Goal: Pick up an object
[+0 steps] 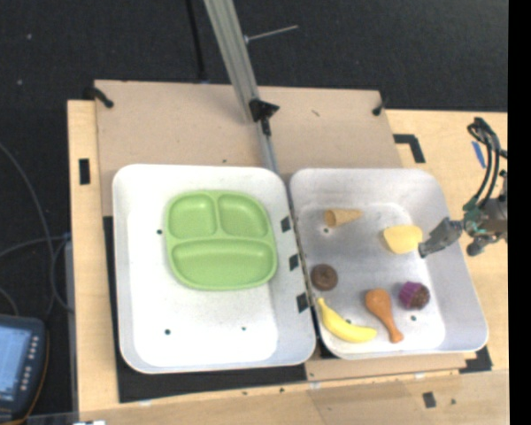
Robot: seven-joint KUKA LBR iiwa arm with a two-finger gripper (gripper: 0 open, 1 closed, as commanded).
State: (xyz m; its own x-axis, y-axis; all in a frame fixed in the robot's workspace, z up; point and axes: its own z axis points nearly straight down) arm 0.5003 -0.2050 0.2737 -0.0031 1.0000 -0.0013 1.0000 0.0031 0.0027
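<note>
The right bin (pixel 363 184) holds several small items: a tan cone (pixel 341 217), a yellow lemon-like piece (pixel 402 238), a brown round piece (pixel 324 277), a purple round piece (pixel 414 295), an orange drumstick shape (pixel 383 312) and a yellow banana (pixel 343 324). My gripper (pixel 442 235) reaches in at the bin's right rim, just right of the yellow piece and close to it. Nothing visibly sits in the gripper. Most of the arm is cut off at the right edge of the view.
The left bin (pixel 142 326) carries a green divided plate (pixel 221 241). A grey metal pole (pixel 234 51) slants down from the top to the gap between the bins. Cables (pixel 487 149) hang at the far right.
</note>
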